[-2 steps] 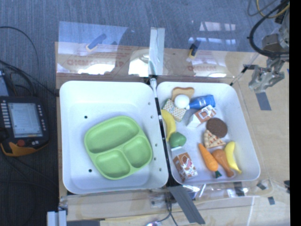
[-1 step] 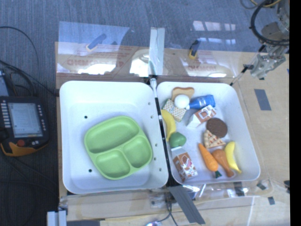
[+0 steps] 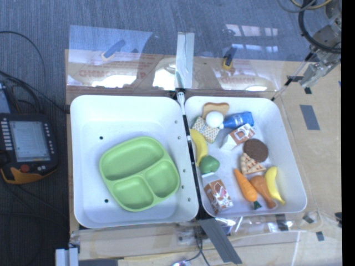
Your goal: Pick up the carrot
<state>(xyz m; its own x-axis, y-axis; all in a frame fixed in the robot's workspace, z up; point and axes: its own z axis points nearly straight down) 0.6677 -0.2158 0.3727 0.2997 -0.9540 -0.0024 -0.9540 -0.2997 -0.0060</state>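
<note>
Lying untouched near the front of the right bin (image 3: 288, 148), the carrot (image 3: 245, 185) is waiting between a waffle piece (image 3: 251, 164) and a sausage (image 3: 263, 191). Judging by this, the approach is only beginning; the next move is calling for a descent over it.

Blue-grey carpet (image 3: 111, 10) covers the floor around a pale wooden bench (image 3: 316, 148). A teach pendant (image 3: 25, 143) lies at left, black cables (image 3: 22, 49) trailing; bright light glares off clear panels (image 3: 127, 65).
</note>
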